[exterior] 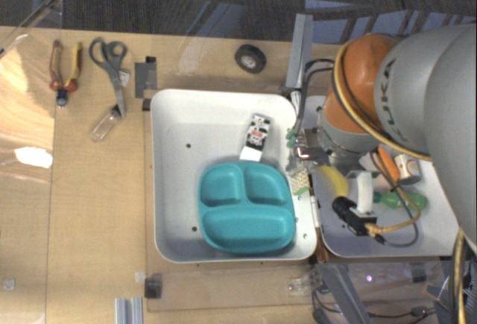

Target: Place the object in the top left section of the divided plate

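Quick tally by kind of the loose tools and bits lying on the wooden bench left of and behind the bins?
Pliers, red-handled: 1
Scissors, grey-handled: 1
Tape roll, black: 1
Clear tube-like item below the scissors, too faint to name: 1
Total: 4

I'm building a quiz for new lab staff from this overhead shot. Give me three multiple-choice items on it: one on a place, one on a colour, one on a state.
1. Where does the divided plate lie?
A. in the left bin
B. in the right bin
C. on the bare bench

2. What colour is the plate?
A. red
B. teal
C. white

3. What is the state of the plate's top left section?
A. holds a banana
B. holds scissors
C. holds nothing

Answers: 1 A, the plate sits inside the left bin. 2 B, it is teal against the white bin. 3 C, the section's bare teal floor shows.
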Controlling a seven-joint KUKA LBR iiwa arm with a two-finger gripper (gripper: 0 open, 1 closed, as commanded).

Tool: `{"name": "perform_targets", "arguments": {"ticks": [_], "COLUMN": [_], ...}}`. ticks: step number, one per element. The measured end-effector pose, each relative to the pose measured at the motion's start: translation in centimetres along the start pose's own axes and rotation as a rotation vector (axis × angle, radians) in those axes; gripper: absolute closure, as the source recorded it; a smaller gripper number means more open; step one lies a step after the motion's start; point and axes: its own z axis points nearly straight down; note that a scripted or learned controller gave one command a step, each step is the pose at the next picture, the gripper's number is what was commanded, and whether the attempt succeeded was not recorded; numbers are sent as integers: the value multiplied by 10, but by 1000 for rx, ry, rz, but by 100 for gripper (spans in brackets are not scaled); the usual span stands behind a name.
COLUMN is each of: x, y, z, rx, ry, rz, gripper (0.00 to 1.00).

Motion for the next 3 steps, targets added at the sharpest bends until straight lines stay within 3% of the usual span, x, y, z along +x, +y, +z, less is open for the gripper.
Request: {"name": "perform_targets", "arguments": {"ticks": [1, 2, 3], "x": [90, 134, 134], "y": [-4, 26, 26], "z": [34, 3, 3], "rx": [2, -1, -1], "ry": [1, 1, 1], "rz": [-70, -174, -174], "gripper": [100, 100, 0]}}
